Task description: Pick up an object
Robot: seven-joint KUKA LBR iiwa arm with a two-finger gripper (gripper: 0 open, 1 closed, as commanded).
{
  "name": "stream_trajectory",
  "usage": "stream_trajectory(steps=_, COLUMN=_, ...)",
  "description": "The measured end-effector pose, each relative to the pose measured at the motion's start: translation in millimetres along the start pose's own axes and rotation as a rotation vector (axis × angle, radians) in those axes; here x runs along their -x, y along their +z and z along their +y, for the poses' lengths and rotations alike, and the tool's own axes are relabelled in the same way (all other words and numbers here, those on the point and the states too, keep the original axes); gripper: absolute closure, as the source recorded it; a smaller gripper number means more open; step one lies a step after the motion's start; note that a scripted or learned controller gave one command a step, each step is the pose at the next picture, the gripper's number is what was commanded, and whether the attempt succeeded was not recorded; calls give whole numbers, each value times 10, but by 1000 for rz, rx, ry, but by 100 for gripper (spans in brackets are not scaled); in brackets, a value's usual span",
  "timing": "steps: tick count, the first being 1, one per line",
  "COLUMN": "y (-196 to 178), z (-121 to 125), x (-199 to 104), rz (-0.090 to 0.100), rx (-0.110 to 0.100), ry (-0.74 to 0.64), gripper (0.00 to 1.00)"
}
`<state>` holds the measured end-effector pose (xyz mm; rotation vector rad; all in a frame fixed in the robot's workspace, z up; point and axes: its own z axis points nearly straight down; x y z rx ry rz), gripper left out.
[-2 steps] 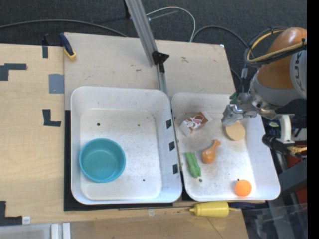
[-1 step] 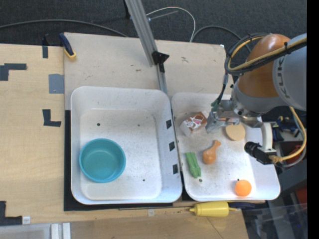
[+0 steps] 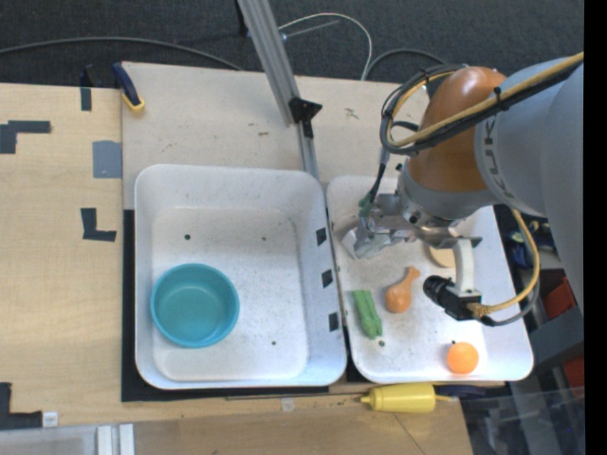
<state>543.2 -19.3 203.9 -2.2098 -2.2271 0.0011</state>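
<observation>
- The bench [image 3: 57, 188] looks like pale wood with a matt, lightly grained face; a paler, scuffed board [image 3: 218, 112] lies along its far side.
- Both white bins [image 3: 152, 188] look like smooth plastic, speckled with dark flecks.
- The blue bowl [image 3: 194, 303] in the left bin's near left corner looks like smooth plastic with a soft sheen.
- The orange ball [image 3: 462, 357] in the right bin's near right corner is matt.
- The yellow bottle [image 3: 406, 398] at the bench's near edge looks like glossy plastic.
- The arm's orange band [image 3: 462, 98] is glossy; the gripper [image 3: 375, 240] looks like dull grey metal.
- The slanted pole [image 3: 270, 45] looks like brushed metal.
</observation>
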Motion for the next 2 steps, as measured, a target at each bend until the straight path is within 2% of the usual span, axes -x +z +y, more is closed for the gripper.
stream_trajectory(steps=2, y=10, z=-143, x=-1164, rz=-1, rx=0, ry=-1, gripper=100)
